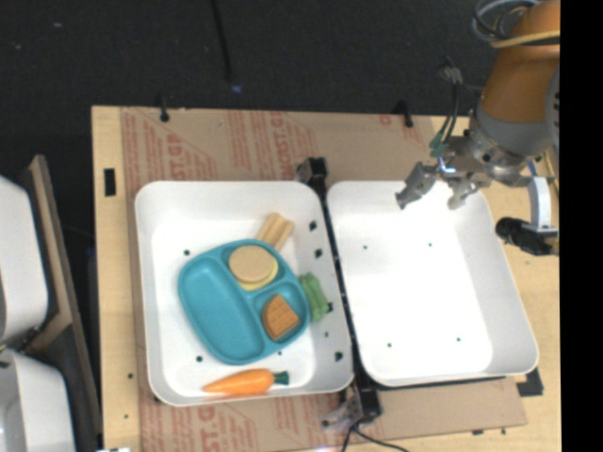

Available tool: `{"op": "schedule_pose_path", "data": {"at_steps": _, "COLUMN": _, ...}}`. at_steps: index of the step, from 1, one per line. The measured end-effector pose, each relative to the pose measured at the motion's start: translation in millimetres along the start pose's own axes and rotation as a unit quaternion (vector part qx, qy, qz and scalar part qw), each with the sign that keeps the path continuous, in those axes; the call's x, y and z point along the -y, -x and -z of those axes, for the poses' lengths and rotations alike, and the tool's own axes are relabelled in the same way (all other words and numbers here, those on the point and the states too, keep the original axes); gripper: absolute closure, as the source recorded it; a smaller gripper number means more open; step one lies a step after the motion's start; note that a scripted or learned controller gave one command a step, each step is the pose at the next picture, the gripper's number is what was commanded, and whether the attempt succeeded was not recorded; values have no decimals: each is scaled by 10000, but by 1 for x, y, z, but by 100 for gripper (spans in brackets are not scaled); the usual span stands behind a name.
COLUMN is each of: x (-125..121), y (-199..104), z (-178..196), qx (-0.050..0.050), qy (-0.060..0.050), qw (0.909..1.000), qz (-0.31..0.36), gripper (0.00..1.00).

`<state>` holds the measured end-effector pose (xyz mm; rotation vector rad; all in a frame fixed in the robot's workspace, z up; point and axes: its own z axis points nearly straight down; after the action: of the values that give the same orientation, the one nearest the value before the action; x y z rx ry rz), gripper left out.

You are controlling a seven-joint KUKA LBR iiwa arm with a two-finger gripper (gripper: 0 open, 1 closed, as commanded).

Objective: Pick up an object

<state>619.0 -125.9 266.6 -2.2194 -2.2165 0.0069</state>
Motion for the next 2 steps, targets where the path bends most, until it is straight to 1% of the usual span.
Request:
{"op": "schedule_pose_path", "data": {"at_steps": 1, "x": -1, "y": 0, "z": 4, "qx": 3, "qy": 37, "qw": 10000, "qz": 3, "gripper": 0}}
{"op": "schedule_pose_path", "data": {"at_steps": 2, "x": 4, "y": 8, "z": -54, "qx": 3, "qy": 13, "qw": 10000, "qz": -1, "gripper": 0}}
